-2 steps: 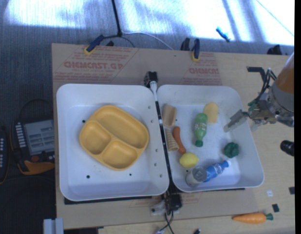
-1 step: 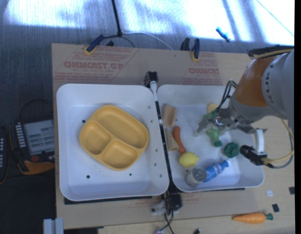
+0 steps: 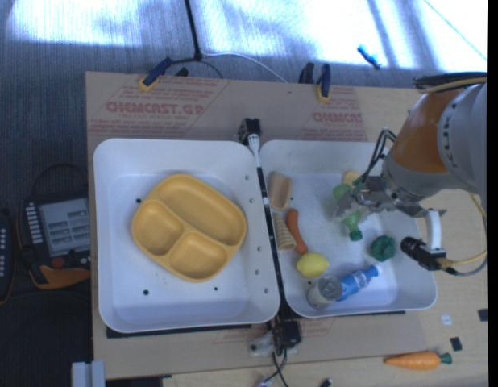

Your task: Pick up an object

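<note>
My tool (image 3: 354,204), its grip state impossible to tell, hovers in the right bin (image 3: 410,301) over a small green object (image 3: 351,224) beyond the lemon (image 3: 312,264); I judge a centred, straight-down descent best.

Red print reading "CHEMCAST GP" stands on the brown protective sheet (image 3: 156,107) covering the surface, at the far left beyond the left bin. A second red print of the same kind (image 3: 338,117) stands on the far right of that sheet, too blurred to read fully.
</note>
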Motion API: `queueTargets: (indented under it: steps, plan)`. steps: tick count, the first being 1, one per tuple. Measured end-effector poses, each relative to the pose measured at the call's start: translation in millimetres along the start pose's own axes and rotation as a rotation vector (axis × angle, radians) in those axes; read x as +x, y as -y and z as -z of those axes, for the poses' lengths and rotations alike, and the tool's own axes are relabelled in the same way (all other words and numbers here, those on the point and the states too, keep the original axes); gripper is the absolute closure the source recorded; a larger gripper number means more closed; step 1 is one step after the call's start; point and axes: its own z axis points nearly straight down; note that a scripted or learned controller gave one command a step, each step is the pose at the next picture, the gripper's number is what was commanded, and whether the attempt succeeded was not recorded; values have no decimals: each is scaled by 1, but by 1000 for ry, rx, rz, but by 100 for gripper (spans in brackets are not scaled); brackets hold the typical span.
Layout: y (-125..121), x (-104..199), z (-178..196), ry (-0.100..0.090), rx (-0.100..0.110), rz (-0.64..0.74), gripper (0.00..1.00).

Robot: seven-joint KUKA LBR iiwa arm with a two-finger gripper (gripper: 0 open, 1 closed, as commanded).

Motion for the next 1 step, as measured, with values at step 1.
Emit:
queueTargets:
  steps: [1]
  plan:
    - [-10,28,101,-4,2,2,100]
